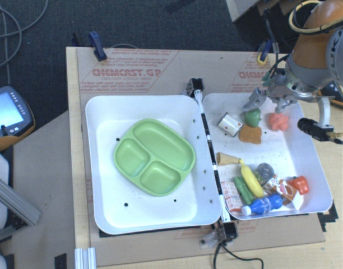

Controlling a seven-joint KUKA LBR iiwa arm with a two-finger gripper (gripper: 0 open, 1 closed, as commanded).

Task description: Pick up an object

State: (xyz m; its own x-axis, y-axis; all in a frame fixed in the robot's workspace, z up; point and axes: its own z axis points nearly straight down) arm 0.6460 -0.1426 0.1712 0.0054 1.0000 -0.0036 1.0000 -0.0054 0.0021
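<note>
Two white bins [98,167] are being viewed; upper right, the gripper [268,101], fingers spread, is being lowered over a green toy [251,117].

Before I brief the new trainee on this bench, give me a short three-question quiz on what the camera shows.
1. True or false: the green divided plate lies in the left bin.
2. The gripper hangs over which bin? A left, B right.
3. Fill in: beside the green toy lies a pink ____.

Key: 1 true; 2 B, the right bin; 3 toy.
</note>
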